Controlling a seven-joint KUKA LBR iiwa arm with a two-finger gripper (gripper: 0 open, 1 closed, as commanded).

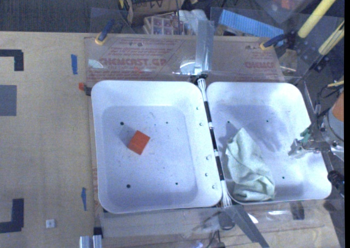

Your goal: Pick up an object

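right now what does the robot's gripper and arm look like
The gripper at the right bin's far edge is a small silvery-grey metal assembly with thin fingers. Behind it the wrist looks pale grey with an orange band. Finer details are too blurred to tell.

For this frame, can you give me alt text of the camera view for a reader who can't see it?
Two shallow white bins sit side by side on a wooden bench: the left bin holds a small orange block, the right bin a crumpled pale cloth. The arm's gripper hangs over the right bin's right edge, apart from the cloth.
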